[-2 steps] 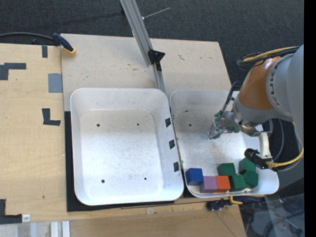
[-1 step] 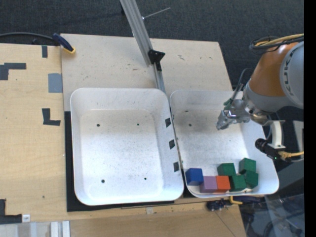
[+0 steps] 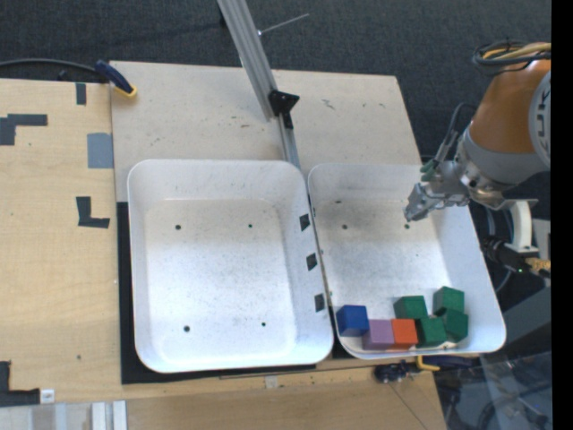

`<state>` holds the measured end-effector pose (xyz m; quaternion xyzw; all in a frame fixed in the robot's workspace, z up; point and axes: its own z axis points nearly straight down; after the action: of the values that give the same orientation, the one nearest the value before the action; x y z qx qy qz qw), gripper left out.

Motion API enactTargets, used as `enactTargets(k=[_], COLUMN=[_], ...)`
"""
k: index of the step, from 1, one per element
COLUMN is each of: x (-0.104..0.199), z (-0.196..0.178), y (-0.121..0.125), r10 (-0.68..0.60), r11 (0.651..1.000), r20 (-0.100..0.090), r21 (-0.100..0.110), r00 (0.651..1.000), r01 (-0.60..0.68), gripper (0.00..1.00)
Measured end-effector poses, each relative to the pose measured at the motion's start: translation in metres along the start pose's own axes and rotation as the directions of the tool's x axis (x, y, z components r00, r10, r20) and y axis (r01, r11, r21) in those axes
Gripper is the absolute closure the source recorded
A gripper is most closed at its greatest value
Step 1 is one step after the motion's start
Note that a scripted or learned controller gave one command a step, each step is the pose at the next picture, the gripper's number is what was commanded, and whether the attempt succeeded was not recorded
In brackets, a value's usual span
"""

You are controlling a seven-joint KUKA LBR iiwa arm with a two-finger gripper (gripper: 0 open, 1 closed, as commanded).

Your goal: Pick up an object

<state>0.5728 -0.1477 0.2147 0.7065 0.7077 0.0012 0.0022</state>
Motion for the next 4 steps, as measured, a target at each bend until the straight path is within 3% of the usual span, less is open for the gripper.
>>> enactTargets(k=[3, 4], x=[0.154, 0.199], z=[-0.027, -0.016], y=[0.010, 0.017], r10=[-0.005, -0.004], r11=[1.000, 1.000], r20=[-0.003, -0.002], r21=[0.005, 0.007], r00=[1.000, 1.000], r01=[0.005, 0.004], gripper=[1.00, 1.00])
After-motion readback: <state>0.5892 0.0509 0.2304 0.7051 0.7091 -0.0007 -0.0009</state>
